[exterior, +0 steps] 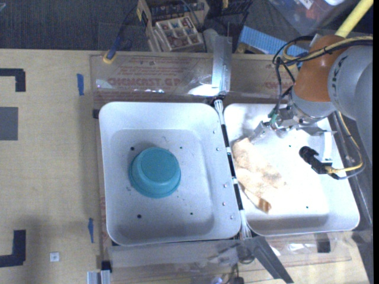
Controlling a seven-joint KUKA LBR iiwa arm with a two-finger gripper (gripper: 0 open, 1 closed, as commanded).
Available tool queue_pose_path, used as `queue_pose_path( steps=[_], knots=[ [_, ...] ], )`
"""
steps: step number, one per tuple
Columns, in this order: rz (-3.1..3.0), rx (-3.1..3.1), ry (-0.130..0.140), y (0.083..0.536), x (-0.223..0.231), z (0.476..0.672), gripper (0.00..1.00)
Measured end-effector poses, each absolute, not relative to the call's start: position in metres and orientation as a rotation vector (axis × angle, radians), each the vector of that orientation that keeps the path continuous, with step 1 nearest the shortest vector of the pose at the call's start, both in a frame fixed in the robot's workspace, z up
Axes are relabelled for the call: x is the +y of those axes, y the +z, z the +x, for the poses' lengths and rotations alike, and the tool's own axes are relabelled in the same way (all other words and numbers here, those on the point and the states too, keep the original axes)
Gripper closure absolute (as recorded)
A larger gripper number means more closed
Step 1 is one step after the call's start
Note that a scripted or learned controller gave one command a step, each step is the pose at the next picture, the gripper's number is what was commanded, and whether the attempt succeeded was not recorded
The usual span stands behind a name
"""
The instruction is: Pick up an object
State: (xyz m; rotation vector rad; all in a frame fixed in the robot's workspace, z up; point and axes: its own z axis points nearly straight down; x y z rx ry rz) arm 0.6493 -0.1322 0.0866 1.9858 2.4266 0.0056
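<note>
While the camera view looked down on 2 white bins side by side, the gripper [259, 132] hung over the right bin [340, 218], near its upper left corner. Whether its jaws were spread or pressed together could not be told, and nothing showed between them. Its tip sat just above the upper end of a tan crumpled cloth [256, 171], which lay along the right bin's left wall, close to the divider. To the cloth's right, the bin floor was bare. A teal bowl [155, 171] sat upside down near the middle of the left bin [112, 117], well apart from every wall.
</note>
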Motion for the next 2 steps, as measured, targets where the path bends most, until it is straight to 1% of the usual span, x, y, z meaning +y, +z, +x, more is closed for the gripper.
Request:
queue_pose_path(
  steps=[1, 2],
  knots=[
    [2.230, 2.213, -0.003, 0.216, -0.147, 0.623, 0.00],
    [2.320, 2.117, -0.003, 0.261, -0.221, 0.642, 0.00]
  ],
)
